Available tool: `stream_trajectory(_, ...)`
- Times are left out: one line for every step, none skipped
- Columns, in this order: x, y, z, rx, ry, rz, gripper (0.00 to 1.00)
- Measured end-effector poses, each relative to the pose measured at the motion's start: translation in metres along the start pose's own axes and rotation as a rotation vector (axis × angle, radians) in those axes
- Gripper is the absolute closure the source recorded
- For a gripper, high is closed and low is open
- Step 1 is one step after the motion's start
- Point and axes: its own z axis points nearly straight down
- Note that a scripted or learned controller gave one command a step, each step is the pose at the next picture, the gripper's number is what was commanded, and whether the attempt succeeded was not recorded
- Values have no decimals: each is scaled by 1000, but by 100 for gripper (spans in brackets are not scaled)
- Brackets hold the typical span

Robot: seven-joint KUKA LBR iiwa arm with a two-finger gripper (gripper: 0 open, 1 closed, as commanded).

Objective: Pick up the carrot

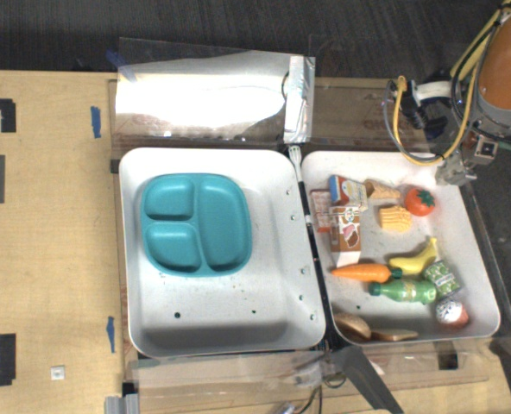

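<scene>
carrot: right bin, near-left part, lying flat; long axis runs left-right, pointed tip left, green top right
touching: green end meets banana and green bottle; cartons just far of it
arm: far-right corner, above bin's far-right rim, orange band and cables showing
gripper: probably the grey bit at the far-right rim, small and blurred; opening and contents: cannot tell
key relation: carrot lies near and left of gripper, well apart, on the diagonal across the bin; tomato and corn sit between
approach, judged: fingers should close across the short axis, near-far, at the orange mid-body, left of the clutter
risk, judged: crowded right end, could snag banana or bottle
left bin: teal tray, no part in this
stage, judged: reach not yet begun
</scene>
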Motion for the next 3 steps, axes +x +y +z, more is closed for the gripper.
stream_trajectory(1, 0, -9, 0, 4, 0, 100)
stream_trajectory(1, 0, -20, 0, 5, 0, 100)
stream_trajectory(1, 0, -32, 0, 5, 0, 100)
